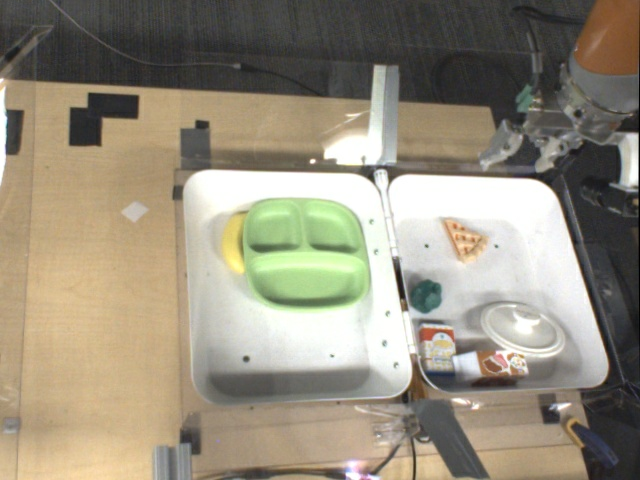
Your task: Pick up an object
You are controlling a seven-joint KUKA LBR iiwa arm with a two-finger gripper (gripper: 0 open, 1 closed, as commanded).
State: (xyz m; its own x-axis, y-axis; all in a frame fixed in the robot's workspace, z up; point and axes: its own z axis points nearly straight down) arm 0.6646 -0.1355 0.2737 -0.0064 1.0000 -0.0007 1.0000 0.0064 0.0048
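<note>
Robot gripper [528, 149] hovers beyond the right bin's [560, 213] far rim, jaws spread, holding nothing; waffle slice [465, 240] lies inside that bin.

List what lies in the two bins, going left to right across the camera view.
Yellow object → green tray → dark green lump → waffle slice → white lid. The small carton and packet at the right bin's front overlap these in the order, so they are left out.

A light wooden bench [90, 288] with black patches [100, 116] stands on dark grey carpet [250, 8].
</note>
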